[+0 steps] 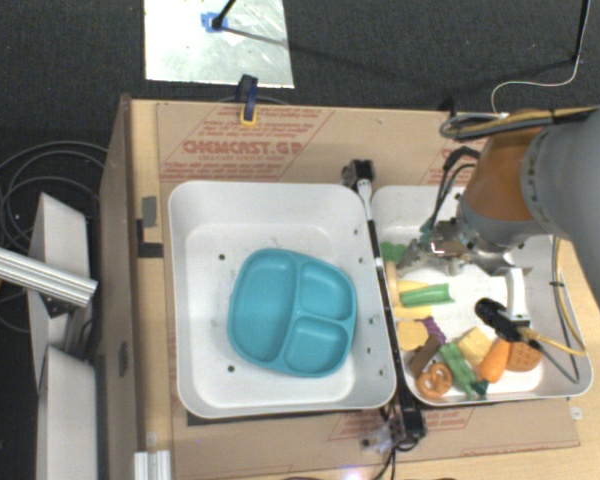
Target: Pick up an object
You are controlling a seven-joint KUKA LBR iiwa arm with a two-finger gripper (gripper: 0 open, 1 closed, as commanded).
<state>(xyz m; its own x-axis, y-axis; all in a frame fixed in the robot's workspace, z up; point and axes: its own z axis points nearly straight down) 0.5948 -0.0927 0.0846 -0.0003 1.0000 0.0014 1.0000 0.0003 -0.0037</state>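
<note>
Camera view records the gripper point(442, 246) lowered into the right white bin point(560, 383), its closure impossible to tell, positioned just beyond the green cylindrical toy point(424, 294), evidently for a pick, while the blue divided plate point(292, 311) occupies the left white bin point(195, 268).

Two white bins sat side by side on the tabletop point(230, 143). The left bin point(195, 268) held a blue divided tray point(292, 311), tilted, near its centre. The right bin point(560, 368) carried a heap of toy food toward six o'clock: a green piece point(425, 293), a yellow chunk point(475, 344), an orange carrot shape point(493, 360) and a brown round piece point(434, 379). The grey arm point(570, 183) entered from three o'clock, and its pincer point(435, 251) hung low over the right bin's eleven o'clock part, just beside the green piece.
</note>
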